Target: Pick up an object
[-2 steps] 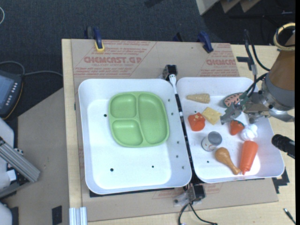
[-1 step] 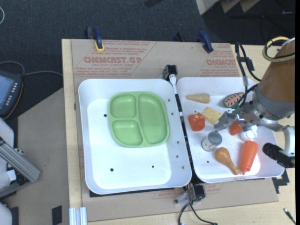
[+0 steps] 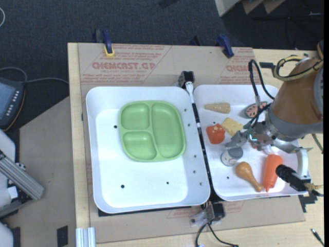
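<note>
Fingers' state cannot be told: gripper (image 3: 235, 151) is hovering left of upright-lying carrot (image 3: 271, 171), its tip partly hidden.

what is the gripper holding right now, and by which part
It cannot be told. The gripper is low in the right bin, among the toy foods by the red piece; nothing shows between its fingers.

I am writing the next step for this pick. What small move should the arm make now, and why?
Probably lower the claw a little. It hangs over the right white bin, above the small grey round piece, between the red toy tomato and the tan toy drumstick. No object shows between its fingers.
</note>
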`<action>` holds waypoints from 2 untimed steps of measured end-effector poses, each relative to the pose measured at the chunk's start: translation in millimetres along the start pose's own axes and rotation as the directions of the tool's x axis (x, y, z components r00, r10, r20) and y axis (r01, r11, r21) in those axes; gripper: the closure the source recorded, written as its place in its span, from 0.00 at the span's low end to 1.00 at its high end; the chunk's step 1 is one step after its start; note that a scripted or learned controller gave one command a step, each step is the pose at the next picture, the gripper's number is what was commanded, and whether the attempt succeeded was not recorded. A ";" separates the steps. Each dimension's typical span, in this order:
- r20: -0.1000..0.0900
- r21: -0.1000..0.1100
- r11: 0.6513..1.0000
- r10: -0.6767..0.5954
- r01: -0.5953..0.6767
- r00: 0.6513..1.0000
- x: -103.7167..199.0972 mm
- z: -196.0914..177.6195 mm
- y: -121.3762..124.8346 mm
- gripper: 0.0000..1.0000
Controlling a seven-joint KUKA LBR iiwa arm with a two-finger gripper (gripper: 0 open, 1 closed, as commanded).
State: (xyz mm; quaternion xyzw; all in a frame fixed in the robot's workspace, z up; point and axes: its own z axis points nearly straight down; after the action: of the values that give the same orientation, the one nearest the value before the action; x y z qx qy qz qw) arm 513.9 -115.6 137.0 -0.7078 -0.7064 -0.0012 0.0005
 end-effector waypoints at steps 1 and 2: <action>0.004 -0.005 1.000 -0.004 0.004 1.000 0.0 16.6 0.8 0.00; 0.004 -0.002 1.000 0.000 0.000 1.000 -0.5 9.5 -0.4 1.00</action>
State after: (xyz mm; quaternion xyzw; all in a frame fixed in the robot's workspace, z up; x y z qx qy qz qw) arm 513.5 -116.1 127.5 -0.7078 -0.7064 -0.0006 -0.0015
